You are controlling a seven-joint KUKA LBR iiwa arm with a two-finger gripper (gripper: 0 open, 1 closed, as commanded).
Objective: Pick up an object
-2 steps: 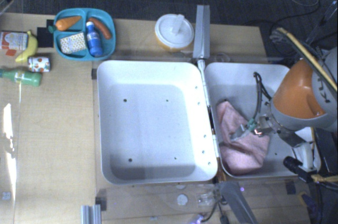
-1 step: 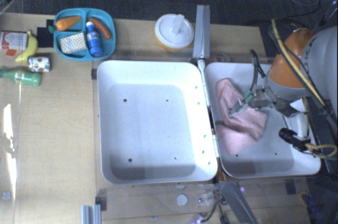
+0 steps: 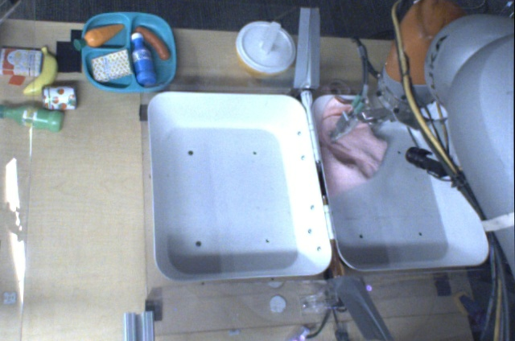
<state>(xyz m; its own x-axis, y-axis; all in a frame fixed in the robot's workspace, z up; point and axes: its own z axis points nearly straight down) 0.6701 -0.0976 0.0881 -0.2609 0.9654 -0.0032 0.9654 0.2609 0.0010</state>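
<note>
The arm's grey bulk covers much of the right bin [image 3: 418,243], and the jaws [image 3: 352,122] are small and blurred against the fabric, so I cannot tell how wide they stand or whether they grip anything. A crumpled pink cloth [image 3: 354,150] lies in that bin's far left corner, against the wall shared with the left bin [image 3: 233,186]. The arm reaches in from the right, wrist angled down, tip right at the cloth's upper edge.

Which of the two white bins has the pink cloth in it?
The right bin, under the arm: the pink cloth lies against its left wall. The left bin holds no cloth.
</note>
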